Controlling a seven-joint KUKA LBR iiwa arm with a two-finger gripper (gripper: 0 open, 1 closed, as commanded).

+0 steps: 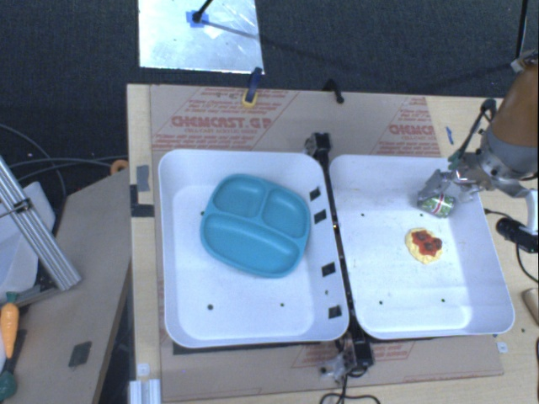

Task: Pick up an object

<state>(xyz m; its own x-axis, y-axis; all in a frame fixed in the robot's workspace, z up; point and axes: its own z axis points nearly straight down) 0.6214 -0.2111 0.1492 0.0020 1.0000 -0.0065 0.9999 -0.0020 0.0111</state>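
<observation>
We take the seam between the two bins as our landmark. On the near side, right of the seam, lies one small toy pizza [424, 245], yellow with red topping, flat on the floor of the right bin [396, 310]. Left of the seam, one blue divided plate [255, 224] rests in the left bin [181, 293]. Farther back, right of the seam and well apart from it, the gripper [443, 194] sits low at the far corner of the right bin, over one small greenish, crumpled object [435, 203]. We cannot tell whether the gripper is spread or closed, nor whether the object is held.

Step in hand, as we judge it: the grasp attempt on the crumpled object. The next move calls for a confirmed closure and a straight lift clear of the bin wall.

Count: two bins, one plate, one pizza, one crumpled object, one gripper
</observation>
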